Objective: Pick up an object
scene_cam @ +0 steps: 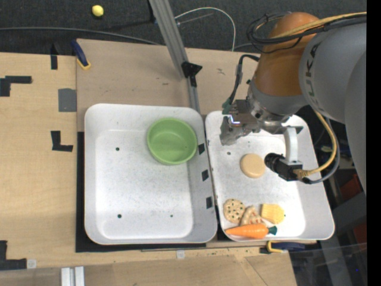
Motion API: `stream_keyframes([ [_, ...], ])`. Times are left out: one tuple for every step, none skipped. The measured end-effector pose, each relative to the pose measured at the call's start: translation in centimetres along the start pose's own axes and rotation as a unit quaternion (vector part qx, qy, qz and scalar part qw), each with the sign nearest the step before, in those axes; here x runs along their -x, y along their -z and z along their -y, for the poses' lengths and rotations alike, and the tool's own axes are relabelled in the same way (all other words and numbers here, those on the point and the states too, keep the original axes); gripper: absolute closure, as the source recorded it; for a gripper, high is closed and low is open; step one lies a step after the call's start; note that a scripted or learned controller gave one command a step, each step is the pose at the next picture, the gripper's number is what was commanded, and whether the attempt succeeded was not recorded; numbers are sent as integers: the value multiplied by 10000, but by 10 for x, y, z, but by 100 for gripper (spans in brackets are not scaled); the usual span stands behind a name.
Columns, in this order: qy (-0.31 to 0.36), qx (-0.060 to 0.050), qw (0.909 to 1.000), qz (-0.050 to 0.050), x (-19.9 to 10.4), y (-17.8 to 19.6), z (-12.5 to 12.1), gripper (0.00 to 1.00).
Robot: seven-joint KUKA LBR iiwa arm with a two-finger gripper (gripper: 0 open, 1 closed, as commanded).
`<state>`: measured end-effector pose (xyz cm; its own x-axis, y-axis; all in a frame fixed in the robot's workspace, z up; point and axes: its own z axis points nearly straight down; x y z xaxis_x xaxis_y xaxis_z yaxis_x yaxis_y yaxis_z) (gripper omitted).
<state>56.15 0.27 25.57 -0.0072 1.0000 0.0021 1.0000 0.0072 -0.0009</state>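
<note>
The round tan disc (253, 165) lies on the floor of the right bin (315, 219), near its middle and free of everything else; I judge it the likeliest target, though the task names no one object. It looks smooth and matte, like a toy bun or biscuit. Nearer the front edge of the same bin sits a cluster: a speckled cookie (233, 209), a pale cracker-like wedge (250, 215), a yellow block (272, 212) and an orange carrot (250, 231) with a green tip, all packed close and seemingly moulded plastic.

The gripper (233, 128) hangs over the far left part of that bin, well apart from the disc. Nothing lies between its jaws that I can see, and I cannot tell whether they are spread or pressed together. I therefore read the pick as not yet made: approach, closure and lift all remain.

In the left bin (101, 177), toward its far right corner, stands a green bowl (172, 140), round, smooth and upright. Both bins are shallow, white, round-cornered and finely speckled.
</note>
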Motion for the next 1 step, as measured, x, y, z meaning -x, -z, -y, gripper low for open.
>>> stream_keyframes([
  [-2,-2,10000,1,-51,2,-7,100],
])
